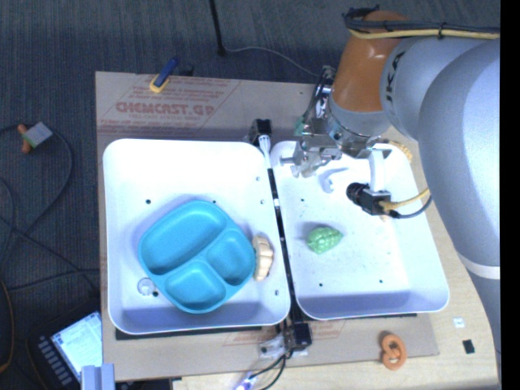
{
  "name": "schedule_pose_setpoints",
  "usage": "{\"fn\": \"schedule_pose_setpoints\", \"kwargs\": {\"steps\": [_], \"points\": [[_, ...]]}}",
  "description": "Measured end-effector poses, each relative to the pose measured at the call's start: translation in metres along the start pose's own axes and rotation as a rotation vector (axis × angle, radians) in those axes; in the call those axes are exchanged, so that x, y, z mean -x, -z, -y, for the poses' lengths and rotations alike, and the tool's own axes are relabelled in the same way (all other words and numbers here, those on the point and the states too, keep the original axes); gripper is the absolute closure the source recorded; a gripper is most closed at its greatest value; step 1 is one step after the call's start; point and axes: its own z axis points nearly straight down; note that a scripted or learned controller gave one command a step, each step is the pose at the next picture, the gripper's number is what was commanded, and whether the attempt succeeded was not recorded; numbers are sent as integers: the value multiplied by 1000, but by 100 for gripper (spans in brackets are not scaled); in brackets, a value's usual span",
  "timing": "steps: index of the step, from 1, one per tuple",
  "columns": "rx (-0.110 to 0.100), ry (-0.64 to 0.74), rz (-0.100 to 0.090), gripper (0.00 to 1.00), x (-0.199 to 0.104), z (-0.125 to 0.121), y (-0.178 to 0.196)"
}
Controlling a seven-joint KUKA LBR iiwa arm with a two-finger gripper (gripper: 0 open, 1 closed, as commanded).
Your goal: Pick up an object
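A small green bumpy object (323,239) lies near the middle of the right bin (406,291). My gripper (314,169) hangs over the back left corner of that bin, well behind the green object and apart from it. It is open, with nothing between its fingers. In the left bin (122,218) sits a blue divided plate (197,256). A cream-coloured object (262,257) rests against the plate's right side, by the wall between the bins.
A small clear item (146,285) lies at the plate's front left. The grey arm (455,96) covers the back right of the right bin, with a black cable fitting (366,195) below it. An orange ring (393,349) lies on the bench in front.
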Motion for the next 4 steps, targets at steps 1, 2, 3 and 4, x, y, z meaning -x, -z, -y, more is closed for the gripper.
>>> {"fn": "schedule_pose_setpoints", "kwargs": {"steps": [1, 2, 3, 4], "points": [[1, 1, 0, 100, 1, -16, 0], [1, 0, 0, 100, 2, 3, 1], [0, 1, 0, 100, 6, -4, 0], [0, 0, 0, 100, 13, 15, 0]]}}
